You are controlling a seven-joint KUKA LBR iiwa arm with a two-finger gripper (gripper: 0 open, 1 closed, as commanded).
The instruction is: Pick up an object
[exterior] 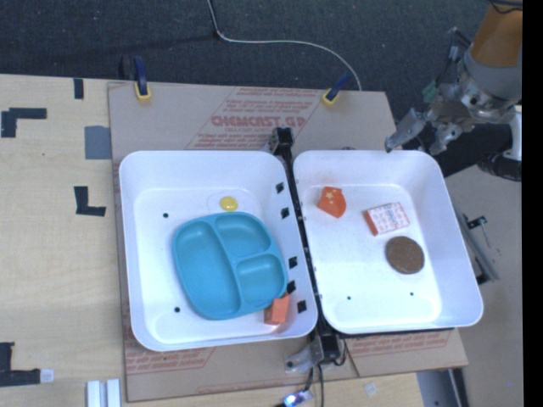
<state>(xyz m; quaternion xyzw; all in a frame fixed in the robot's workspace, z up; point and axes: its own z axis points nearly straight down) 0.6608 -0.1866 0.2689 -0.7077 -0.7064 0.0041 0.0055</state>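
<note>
The hand hangs outside the right bin's far corner, fingers apart and bare (presumably lining up); the brown disc lies nearby.

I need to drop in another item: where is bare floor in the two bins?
Right white bin: the whole near half, below the brown round disc, is bare. Left white bin: the blue divided plastic tray crowds the middle; a bare strip lies above the small yellow piece.
</note>
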